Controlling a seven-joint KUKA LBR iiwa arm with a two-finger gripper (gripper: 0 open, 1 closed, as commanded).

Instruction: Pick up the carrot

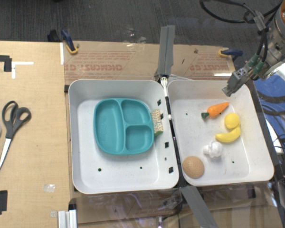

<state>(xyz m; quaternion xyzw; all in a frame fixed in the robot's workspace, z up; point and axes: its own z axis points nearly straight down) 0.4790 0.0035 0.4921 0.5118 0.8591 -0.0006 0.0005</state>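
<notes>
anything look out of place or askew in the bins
One oddity: a small yellow-green sponge is wedged upright between the teal divided plate and the left bin's right wall, not lying flat. The carrot and other right-bin items lie undisturbed.

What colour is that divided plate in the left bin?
Teal, plain all over: the divided plate shows best in the camera view.

red mirrored print on cardboard sheet [133, 63] – unreadable – no other text
</notes>
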